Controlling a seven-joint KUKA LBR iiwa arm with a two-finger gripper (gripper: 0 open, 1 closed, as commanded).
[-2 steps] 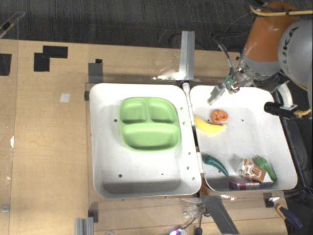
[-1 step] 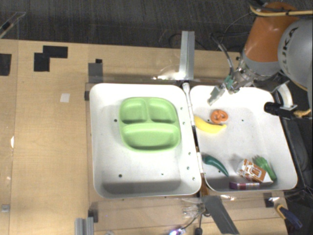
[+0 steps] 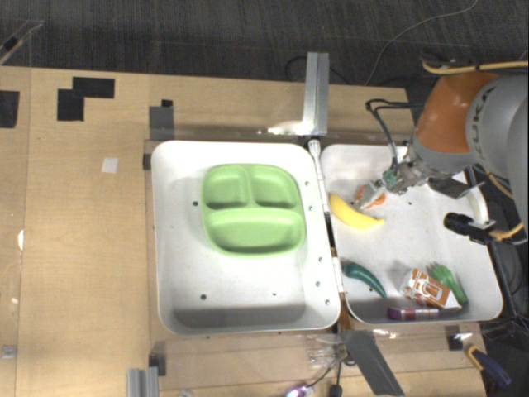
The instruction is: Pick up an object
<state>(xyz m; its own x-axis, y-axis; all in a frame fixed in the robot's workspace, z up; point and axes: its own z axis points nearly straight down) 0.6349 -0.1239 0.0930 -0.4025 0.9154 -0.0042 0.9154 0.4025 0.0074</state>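
Observation:
My gripper (image 3: 395, 179) hangs over the upper middle of the right bin (image 3: 471, 263), reaching in from the right. Just left of its tip lies a small orange and white object (image 3: 369, 195), close to or touching the fingers. A yellow banana (image 3: 354, 214) lies below that, near the bin's left wall. Lower in the same bin lie a dark green curved item (image 3: 364, 276), an orange and white packet with a green piece (image 3: 434, 287), and a purple marker (image 3: 412, 311) along the front edge.
The left bin (image 3: 178, 222) holds a green divided plate (image 3: 251, 208). A metal post (image 3: 316, 93) stands at the back between the two bins. Black cables (image 3: 475, 226) run along the right bin's right side.

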